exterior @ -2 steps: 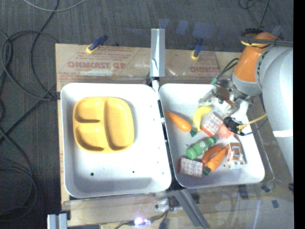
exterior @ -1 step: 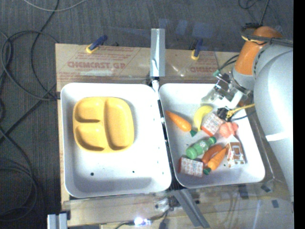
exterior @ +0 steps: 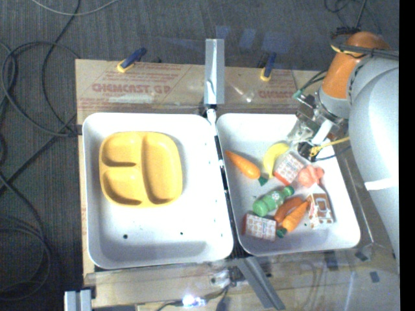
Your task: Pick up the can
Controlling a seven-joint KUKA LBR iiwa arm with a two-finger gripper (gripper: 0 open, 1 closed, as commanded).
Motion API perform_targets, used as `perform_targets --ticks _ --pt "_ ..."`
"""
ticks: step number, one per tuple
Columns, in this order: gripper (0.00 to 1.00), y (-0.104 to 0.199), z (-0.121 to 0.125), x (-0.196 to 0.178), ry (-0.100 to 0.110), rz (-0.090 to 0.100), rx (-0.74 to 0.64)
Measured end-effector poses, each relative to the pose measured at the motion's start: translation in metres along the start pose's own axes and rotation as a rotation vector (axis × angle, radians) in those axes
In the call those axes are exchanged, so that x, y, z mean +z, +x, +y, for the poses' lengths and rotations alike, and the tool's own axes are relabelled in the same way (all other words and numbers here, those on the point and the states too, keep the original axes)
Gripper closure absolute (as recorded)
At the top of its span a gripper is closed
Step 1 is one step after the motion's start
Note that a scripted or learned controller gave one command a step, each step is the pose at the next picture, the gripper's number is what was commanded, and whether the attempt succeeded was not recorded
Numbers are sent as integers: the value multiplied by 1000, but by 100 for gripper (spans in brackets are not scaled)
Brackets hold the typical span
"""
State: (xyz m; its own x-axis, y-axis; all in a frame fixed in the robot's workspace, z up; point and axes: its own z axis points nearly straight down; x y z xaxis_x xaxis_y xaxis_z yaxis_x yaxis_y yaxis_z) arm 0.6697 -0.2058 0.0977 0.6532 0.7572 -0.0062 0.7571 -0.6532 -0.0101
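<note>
Can (exterior: 289,168) seen lying tilted in right bin (exterior: 246,238), upper middle, against yellow banana-like item (exterior: 275,154), near carrot (exterior: 243,164). Not yet lifted; grasp and lift judged outstanding. Gripper (exterior: 310,129) positioned at bin's upper right, just above can, reached in from right, wrist angled down-left. Whether fingers are apart or together cannot be told. Yellow tray (exterior: 141,167) noted in left bin (exterior: 91,193).

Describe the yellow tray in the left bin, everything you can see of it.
The yellow tray looks like smooth plastic, roughly square with rounded corners, moulded into three compartments: two smaller ones on the view's left, one long one on the right. It lies flat, open side up, in the upper left part of the left bin, touching only the bin floor.
</note>
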Motion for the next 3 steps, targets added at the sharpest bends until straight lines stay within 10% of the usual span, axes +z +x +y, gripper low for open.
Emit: perform_targets --ticks 1,3 --pt "100 35 -70 -125 -6 4 108" --pt "100 31 -59 -113 -2 -1 -47"
